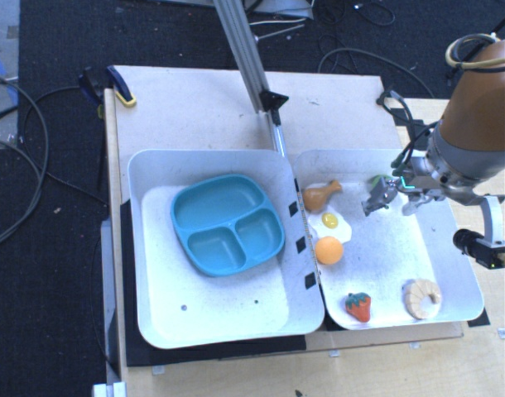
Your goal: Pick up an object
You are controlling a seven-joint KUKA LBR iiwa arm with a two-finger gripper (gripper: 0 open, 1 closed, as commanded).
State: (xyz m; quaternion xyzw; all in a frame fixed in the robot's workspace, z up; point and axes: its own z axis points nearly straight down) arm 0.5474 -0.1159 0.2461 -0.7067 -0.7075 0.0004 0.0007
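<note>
My gripper (395,200) hangs open over the upper part of the right bin (385,246), with nothing between its fingers. Left of it, near the bin's top left, lies a brown chicken drumstick (322,193). Below that sit a fried egg (330,224) and an orange ball (329,251) beside the divider. A red strawberry (359,306) and a pale shrimp (421,298) rest near the bin's front edge. The gripper touches none of them.
A blue sectioned plate (226,223) lies in the left bin (153,304). A slanted metal pole (246,48) rises from the divider between the bins. Cables trail on the dark floor at left and behind the bench.
</note>
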